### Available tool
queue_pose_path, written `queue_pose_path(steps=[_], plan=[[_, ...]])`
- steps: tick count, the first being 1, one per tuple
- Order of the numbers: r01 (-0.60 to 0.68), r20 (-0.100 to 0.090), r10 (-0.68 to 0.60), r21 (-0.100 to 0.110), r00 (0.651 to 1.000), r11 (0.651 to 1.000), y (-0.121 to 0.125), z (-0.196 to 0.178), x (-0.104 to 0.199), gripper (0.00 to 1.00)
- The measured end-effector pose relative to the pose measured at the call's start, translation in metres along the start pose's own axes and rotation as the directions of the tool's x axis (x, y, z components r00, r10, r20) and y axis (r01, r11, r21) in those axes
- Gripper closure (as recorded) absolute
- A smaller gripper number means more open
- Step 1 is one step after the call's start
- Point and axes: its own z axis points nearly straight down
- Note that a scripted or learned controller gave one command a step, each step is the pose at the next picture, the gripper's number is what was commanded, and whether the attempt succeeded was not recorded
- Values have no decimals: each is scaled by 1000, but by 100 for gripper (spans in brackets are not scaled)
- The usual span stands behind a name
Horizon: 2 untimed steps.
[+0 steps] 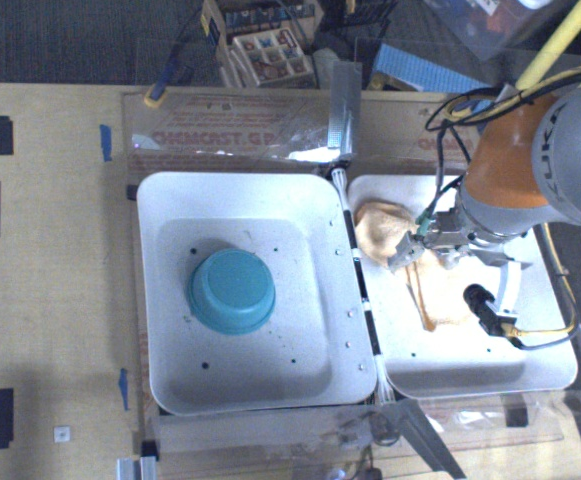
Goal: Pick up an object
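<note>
over the right bin, the gripper hides its jaws; tan object lies lengthwise near-to-far.

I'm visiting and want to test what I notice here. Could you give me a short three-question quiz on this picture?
1. True or false: the blue bowl lies in the left bin.
2. Which bin is the gripper over? A) left B) right C) neither
3. Fill in: the tan object in the right bin lies near its ____ edge, beside the divide between the bins.

Key: 1 true; 2 B; 3 left.
</note>
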Motion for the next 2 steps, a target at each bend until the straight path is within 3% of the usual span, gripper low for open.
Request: queue_pose_path(steps=[1,2], plan=[[12,0,-12,-8,1000,1000,11,23,-9,0],[-86,-1,86,-10,996,996,5,23,-9,0]])
